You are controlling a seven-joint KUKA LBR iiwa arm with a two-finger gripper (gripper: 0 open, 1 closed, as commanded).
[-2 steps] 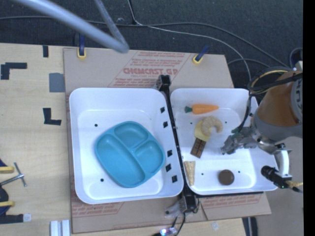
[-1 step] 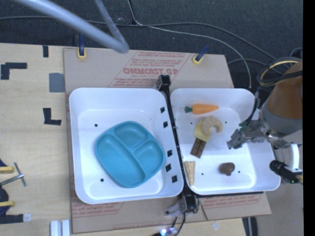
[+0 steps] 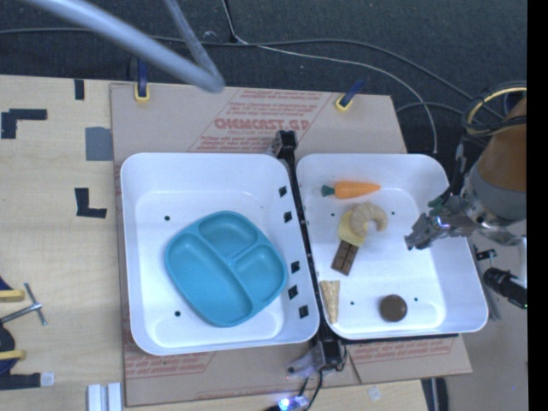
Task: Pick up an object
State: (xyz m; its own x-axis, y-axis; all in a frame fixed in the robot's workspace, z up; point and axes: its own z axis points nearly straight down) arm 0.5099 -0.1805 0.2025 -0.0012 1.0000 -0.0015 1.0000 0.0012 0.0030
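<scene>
Camera view: gripper (image 3: 417, 236), grip state unclear, hovers right of the croissant (image 3: 363, 221); it should center above before descending.

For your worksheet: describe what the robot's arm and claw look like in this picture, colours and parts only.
The arm is grey with a broad orange band above the wrist. Yellow and dark cables loop beside the band. The claw is small, dark grey metal with silvery parts where it joins the wrist.

Grey arm (image 3: 501, 197) (orange band), dark metal gripper (image 3: 425, 232).
</scene>
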